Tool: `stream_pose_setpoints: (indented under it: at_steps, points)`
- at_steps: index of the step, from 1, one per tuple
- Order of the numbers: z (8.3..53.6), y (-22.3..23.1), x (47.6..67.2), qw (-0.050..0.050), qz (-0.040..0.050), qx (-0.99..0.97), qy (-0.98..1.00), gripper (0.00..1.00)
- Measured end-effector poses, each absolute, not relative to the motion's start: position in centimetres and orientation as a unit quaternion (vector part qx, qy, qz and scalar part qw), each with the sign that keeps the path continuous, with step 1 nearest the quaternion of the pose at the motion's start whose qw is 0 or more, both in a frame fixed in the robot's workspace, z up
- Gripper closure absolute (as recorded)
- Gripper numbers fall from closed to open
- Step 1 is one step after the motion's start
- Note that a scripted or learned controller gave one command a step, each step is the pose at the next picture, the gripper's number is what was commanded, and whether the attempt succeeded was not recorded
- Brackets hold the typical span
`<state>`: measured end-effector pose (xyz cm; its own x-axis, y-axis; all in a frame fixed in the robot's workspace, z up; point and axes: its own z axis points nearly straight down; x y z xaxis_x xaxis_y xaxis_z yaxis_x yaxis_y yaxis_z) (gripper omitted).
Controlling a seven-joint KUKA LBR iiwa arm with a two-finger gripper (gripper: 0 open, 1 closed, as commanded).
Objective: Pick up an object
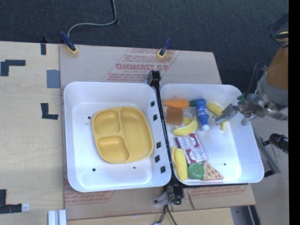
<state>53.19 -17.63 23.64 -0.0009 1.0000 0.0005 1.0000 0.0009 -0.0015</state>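
The right bin (243,146) holds several toy foods: an orange carrot (176,103), a brown block (174,116), a blue bottle (201,112), a banana (186,127), a small yellow piece (214,108), a red-and-white packet (191,147), a corn cob (180,163), a green round item (196,171) and a pizza slice (212,173). My gripper (236,116) hangs over the bin's upper right part, just right of the yellow piece and the bottle. Its fingers (226,113) stand spread apart, open, with nothing between them.
The left bin (77,125) holds a yellow divided plate (123,134). A black divider (158,121) with clips runs between the bins. Both bins rest on a cardboard sheet (103,64) held by yellow clamps. Bare white floor shows in the right bin's lower right.
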Motion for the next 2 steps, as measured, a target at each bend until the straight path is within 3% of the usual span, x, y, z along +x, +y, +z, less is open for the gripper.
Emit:
stream_pose_setpoints:
  at_steps: [1,2]
  points:
    - [10.0,-15.2,52.7,0.001,-0.0002,-0.707,-0.708,0.00]
    - [8.9,-10.1,54.6,-0.003,-0.0027,-0.707,-0.707,0.00]
